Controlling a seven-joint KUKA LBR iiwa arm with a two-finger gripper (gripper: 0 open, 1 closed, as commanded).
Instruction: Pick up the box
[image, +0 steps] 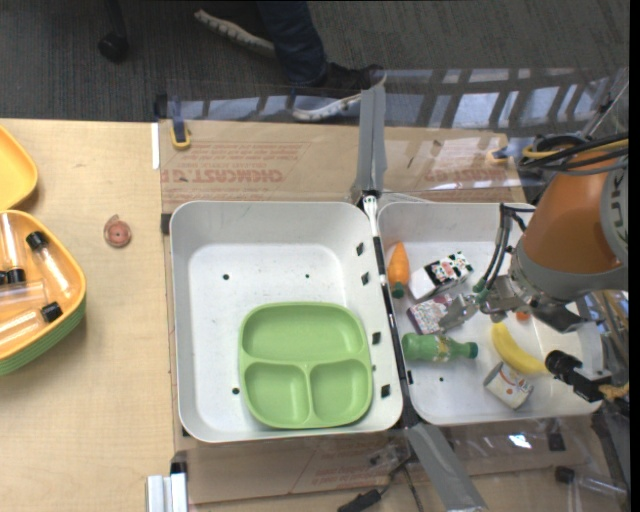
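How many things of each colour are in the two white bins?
Green: 2, the tray and the bottle
Orange: 1, the carrot
Yellow: 1, the banana
Black and white: 1, the box
White: 1, the can
Silvery: 1, the packet
Total: 7

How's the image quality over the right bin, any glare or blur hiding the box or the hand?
Camera view: lighting is even and soft, with no hard glare on the right bin; the box is small but readable; the hand blends into the clutter around it, so its fingers are not resolved; the arm covers the bin's right side.
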